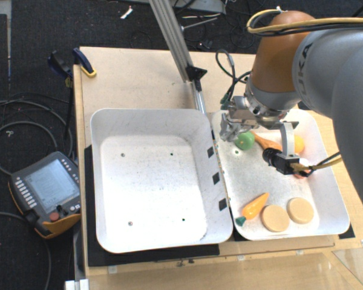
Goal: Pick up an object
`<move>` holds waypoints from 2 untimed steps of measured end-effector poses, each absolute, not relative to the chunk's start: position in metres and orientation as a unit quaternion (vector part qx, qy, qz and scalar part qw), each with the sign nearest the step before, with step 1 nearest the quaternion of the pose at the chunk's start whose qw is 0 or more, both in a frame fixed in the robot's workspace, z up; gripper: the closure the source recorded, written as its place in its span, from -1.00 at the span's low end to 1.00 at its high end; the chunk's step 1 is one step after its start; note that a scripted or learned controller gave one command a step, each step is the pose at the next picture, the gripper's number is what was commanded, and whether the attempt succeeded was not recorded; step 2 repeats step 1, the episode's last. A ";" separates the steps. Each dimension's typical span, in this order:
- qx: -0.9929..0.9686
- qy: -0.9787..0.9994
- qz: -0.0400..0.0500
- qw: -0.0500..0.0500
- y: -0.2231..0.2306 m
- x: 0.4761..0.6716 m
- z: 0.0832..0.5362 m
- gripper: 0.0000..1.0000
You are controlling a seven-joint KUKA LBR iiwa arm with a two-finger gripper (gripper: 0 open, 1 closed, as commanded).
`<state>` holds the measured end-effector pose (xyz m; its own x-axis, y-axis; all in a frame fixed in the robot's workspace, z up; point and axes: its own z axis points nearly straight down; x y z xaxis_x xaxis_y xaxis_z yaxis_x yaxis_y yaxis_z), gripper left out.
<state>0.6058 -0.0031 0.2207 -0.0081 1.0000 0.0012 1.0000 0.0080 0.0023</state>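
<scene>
I see a small round green object (pixel 245 141) in the right bin (pixel 327 216), just under my gripper (pixel 235 127); I cannot tell its grip. I count two tan discs (pixel 288 214) and one carrot (pixel 253 206).

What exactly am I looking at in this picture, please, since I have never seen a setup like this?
This is a robot arm, grey with an orange band, seen by one fixed camera looking down on a wooden bench. Two shallow white bins sit side by side. The arm reaches from the right over the right bin. Its gripper hangs right beside a small green object; I cannot tell whether it grips anything. That bin also holds a toy carrot, two tan discs and an orange-and-yellow piece. The handheld controller lies on the floor, left.
</scene>
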 end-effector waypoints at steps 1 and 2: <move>0.704 0.711 0.002 0.000 0.061 0.609 0.227 1.00; 0.704 0.711 0.002 0.000 0.061 0.609 0.227 1.00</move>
